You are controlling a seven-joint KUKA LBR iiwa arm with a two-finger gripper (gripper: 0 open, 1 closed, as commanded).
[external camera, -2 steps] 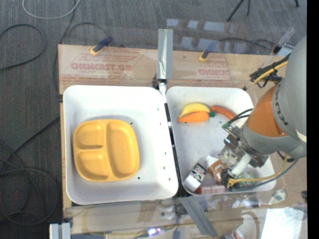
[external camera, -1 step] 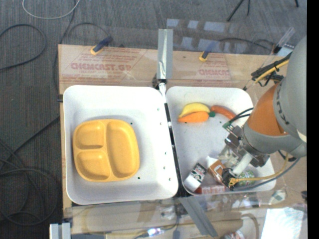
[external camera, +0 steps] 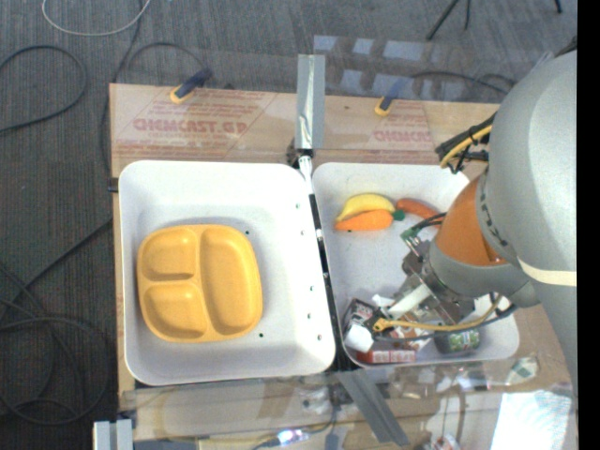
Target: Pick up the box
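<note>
the pincer (external camera: pixel 392 309) hangs low over the right bin (external camera: pixel 330 251), near its front edge, reaching toward the front-left corner; how it stands, and whether it has anything, cannot be told, as wrist and cables cover it; the box (external camera: pixel 364 338), small, white with red print, lies in that front-left corner, touching or nearly touching the rim; judged from this, a clean pick wants a straight descent centred on the box, closing across its shorter side, clear of the wall; the fruit (external camera: pixel 366 212) sits by the back edge, well apart; open floor lies mid-bin; the left bin (external camera: pixel 169 186) carries a yellow tray (external camera: pixel 199 281).
</note>
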